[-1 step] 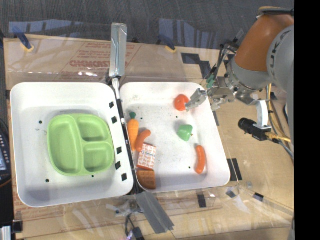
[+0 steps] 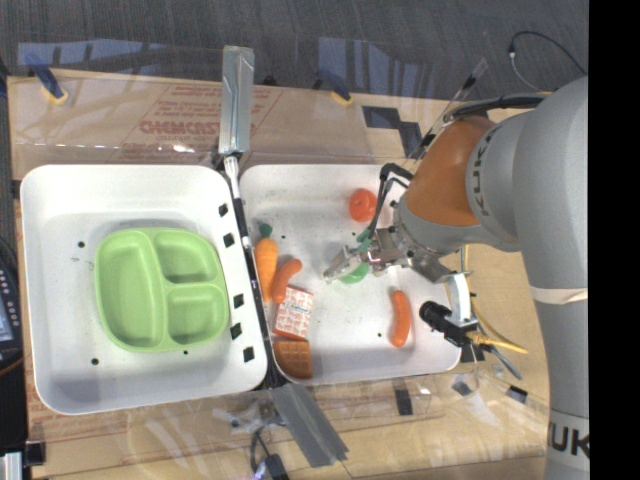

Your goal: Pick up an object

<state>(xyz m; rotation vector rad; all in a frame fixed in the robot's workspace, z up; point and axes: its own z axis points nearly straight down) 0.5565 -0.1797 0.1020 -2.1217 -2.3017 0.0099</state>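
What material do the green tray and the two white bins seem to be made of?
Tray: probably plastic, smooth and matte, with moulded compartments and rounded edges in one even green colour. Bins: likely thin moulded plastic or foam, matte white with rounded corners; the look leaves it open.

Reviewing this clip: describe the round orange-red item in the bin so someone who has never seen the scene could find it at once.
Start at the right bin, the one the arm reaches into. Near its far wall, beside the orange wrist band, sits a tomato-like ball. It is the one round, red-orange piece; the carrot and the sausage are long, and the green piece lies by the claw.
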